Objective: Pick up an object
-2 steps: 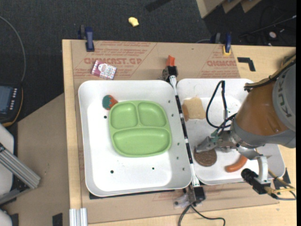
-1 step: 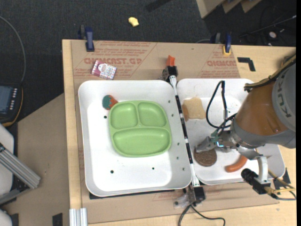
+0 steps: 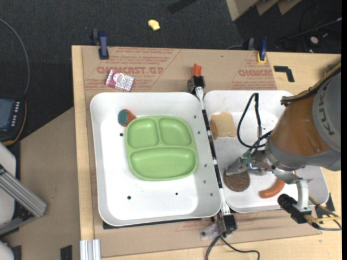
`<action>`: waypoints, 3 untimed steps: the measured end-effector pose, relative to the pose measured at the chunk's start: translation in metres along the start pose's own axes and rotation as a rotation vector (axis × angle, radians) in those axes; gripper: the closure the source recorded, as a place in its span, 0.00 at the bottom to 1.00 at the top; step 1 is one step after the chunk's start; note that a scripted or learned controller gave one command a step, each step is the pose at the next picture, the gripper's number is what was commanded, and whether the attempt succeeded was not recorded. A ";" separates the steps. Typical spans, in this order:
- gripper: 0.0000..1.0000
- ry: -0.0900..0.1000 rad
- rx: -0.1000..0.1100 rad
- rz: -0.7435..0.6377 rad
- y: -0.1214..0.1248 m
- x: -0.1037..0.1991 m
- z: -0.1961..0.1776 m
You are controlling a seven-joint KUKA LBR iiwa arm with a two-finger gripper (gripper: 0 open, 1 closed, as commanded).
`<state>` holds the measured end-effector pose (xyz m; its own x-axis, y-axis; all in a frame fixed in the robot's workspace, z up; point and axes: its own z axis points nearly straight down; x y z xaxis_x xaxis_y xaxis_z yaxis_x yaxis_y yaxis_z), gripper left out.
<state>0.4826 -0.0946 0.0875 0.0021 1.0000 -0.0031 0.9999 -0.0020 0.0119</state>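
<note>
Arm (image 3: 306,131): I see it reaching in from the right edge of the frame, its grey and orange bulk covering much of the right bin (image 3: 233,101).
Gripper (image 3: 242,168): low in the right bin, at lower centre-right of the frame, right over the brown disc (image 3: 237,181). It sits at the disc's upper edge, possibly touching it.
Jaws: I cannot tell whether they are open or closed; the fingertips blur into the disc and the arm's shadow.
Brown disc: flat on the bin floor, near the bin's left wall.
Sausage (image 3: 271,188): orange-red, lying just right of the disc, under the arm's edge.
Bread (image 3: 223,126): tan piece in the upper left part of the right bin, well apart from the gripper.
Left bin (image 3: 108,161): I see a green tray (image 3: 160,147) with three compartments in its middle.
Ball (image 3: 126,117): small, red and teal, touching the tray's upper left corner.
Cable (image 3: 248,118): black loop running from the arm across the right bin.
</note>
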 end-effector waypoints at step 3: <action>0.00 -0.001 0.003 -0.001 0.052 -0.071 0.001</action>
<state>0.5341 -0.1656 0.0869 0.0008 1.0000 -0.0037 1.0000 -0.0007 0.0085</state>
